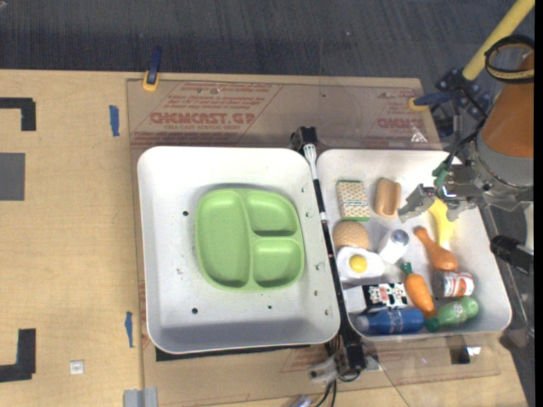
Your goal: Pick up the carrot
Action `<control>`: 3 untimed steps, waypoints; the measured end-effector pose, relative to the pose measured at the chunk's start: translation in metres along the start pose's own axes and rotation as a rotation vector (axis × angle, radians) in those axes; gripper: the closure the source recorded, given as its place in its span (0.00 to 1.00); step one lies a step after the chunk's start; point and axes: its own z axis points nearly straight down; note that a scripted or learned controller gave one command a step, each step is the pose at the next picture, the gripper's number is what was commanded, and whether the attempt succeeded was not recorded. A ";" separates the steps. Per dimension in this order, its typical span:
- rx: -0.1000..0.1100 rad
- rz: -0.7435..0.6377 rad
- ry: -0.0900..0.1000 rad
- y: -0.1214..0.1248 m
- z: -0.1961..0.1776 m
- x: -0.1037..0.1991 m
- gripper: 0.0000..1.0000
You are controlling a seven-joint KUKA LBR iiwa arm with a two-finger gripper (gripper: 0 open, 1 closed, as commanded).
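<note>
The carrot (418,292) is orange with a small green top and lies in the front part of the right bin (501,312), its top pointing toward the back. Beside it are a red can (458,285) and a black-and-white box (386,295). My gripper (434,200) hangs over the back right of the same bin, well behind the carrot and apart from it. Its fingers (417,203) are open, and nothing sits between them. A yellow banana (441,225) and a drumstick (438,250) lie just below the gripper, between it and the carrot.
The right bin also holds a waffle (352,197), a bread roll (388,196), a bun (350,234), a fried egg (358,264), a white bottle (394,244), a blue bottle (394,320) and a green item (455,312). A green divided plate (249,238) lies in the left bin (161,253).
</note>
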 end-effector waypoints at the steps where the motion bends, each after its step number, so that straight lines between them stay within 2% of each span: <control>1: -0.010 -0.368 -0.004 -0.048 0.122 -0.002 0.00; 2: -0.015 -0.365 -0.006 -0.047 0.113 -0.001 1.00; 3: -0.009 -0.309 0.001 -0.047 0.033 0.104 1.00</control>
